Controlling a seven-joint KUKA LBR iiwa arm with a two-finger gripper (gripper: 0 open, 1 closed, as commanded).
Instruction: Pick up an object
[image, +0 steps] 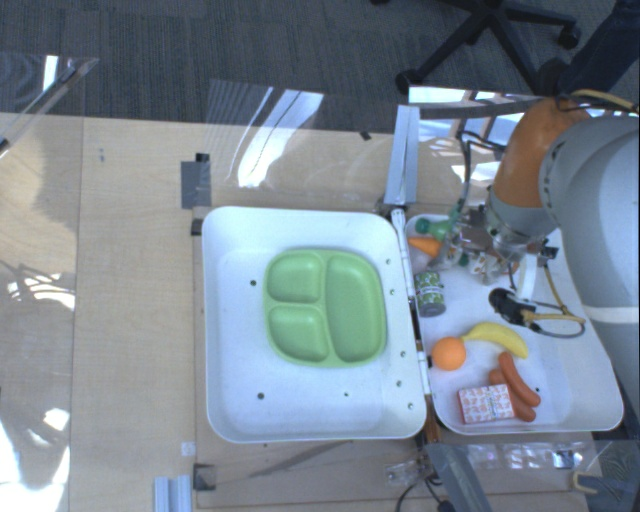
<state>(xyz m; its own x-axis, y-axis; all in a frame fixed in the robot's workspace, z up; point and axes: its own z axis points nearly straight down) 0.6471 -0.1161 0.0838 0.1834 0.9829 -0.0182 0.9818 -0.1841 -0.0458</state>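
The arm (595, 210) is a bulky, smooth, rounded grey shell with an orange band (530, 150) above the wrist. Thin dark and yellow cables (545, 318) trail beside its small metal gripper (478, 252).

On the worktop (120, 300) two bins sit side by side. The left bin (230, 400) holds a divided plate (327, 306); the right bin (585, 400) holds a can (430, 293), orange (449, 354), banana (499, 338), sausages (517, 384) and a small box (486, 404).

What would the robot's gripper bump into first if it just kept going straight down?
Probably the carrot at the far end of the right bin. The gripper points down right beside it, with a small can a little nearer the camera. Depth is hard to judge, so it might meet the bin floor instead.
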